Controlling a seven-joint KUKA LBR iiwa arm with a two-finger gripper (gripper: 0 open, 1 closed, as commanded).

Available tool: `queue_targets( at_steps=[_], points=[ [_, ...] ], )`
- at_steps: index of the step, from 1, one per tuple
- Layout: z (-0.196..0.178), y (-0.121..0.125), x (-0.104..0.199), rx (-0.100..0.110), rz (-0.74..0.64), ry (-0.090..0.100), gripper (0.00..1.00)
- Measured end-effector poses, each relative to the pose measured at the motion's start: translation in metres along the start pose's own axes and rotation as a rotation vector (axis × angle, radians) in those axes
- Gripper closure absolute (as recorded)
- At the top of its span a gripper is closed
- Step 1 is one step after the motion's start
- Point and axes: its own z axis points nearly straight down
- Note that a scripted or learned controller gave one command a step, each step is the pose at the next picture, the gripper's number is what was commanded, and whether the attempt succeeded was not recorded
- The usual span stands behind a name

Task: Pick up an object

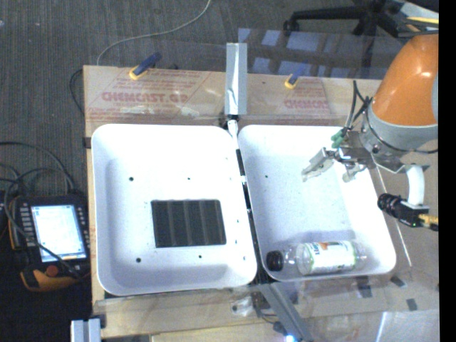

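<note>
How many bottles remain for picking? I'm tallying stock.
1: a clear plastic bottle lying on its side at the right bin's near edge.

You see two smooth white plastic bins [107, 162] with a slight sheen. At lower right lies a clear glossy plastic bottle [320, 256], black-capped, with a paper-like label. A dark ribbed matt panel [188, 223] sits centre-left. The arm's band [410, 77] is glossy orange.
</note>
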Motion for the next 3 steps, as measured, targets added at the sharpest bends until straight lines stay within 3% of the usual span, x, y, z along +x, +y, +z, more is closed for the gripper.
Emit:
queue_targets(
  at_steps=[1,2,3],
  points=[
    [0.035,-0.057,-0.027,0.0,-0.112,0.0,0.0],
    [0.122,-0.057,-0.061,-0.001,-0.329,0.001,0.0],
    [0.091,-0.057,-0.095,-0.001,-0.15,0.001,0.0]
  ],
)
